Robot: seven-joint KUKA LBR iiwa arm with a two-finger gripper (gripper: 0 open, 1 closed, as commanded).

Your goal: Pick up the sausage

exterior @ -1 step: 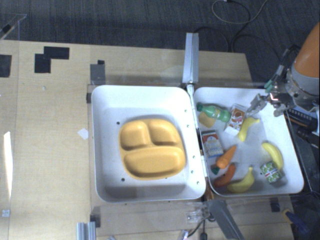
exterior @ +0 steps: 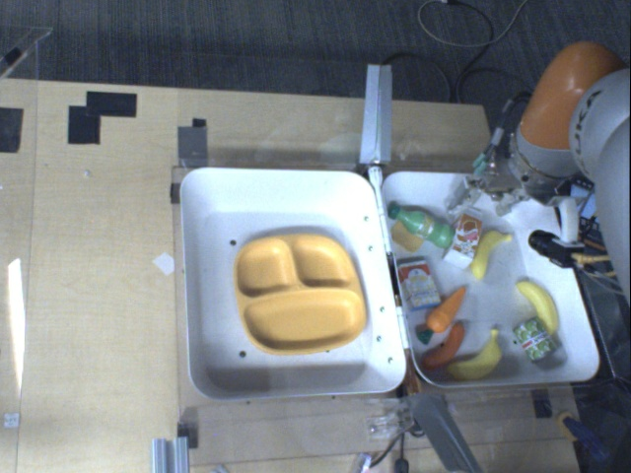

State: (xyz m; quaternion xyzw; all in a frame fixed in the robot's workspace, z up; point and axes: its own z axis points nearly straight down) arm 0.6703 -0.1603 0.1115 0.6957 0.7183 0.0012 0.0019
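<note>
1. Two white bins sit side by side before us: the left bin (exterior: 202,294) carries a yellow divided tray (exterior: 299,292), and the right bin (exterior: 582,358) holds the jumble of toy food.
2. We find the sausage (exterior: 444,345) near the front-left corner of the right bin, a reddish-brown link lying at a slant. Its lower end touches a banana (exterior: 478,360), and a carrot (exterior: 447,308) lies just above it.
3. The gripper (exterior: 490,187) hangs over the back of that bin, near a green bottle (exterior: 424,227), well apart from the sausage. We cannot tell how it is set; it is too small and blurred against the clutter.
4. We judge the sausage to be light, smooth and rounded, probably hard plastic or slightly yielding, so it may roll or squirt out of a pinch.
5. We would take it across its middle, square to its long axis, where the body is fullest.
6. We see little room: the banana and the bin wall crowd its lower end, so the upper half looks the freer place to come down.
</note>
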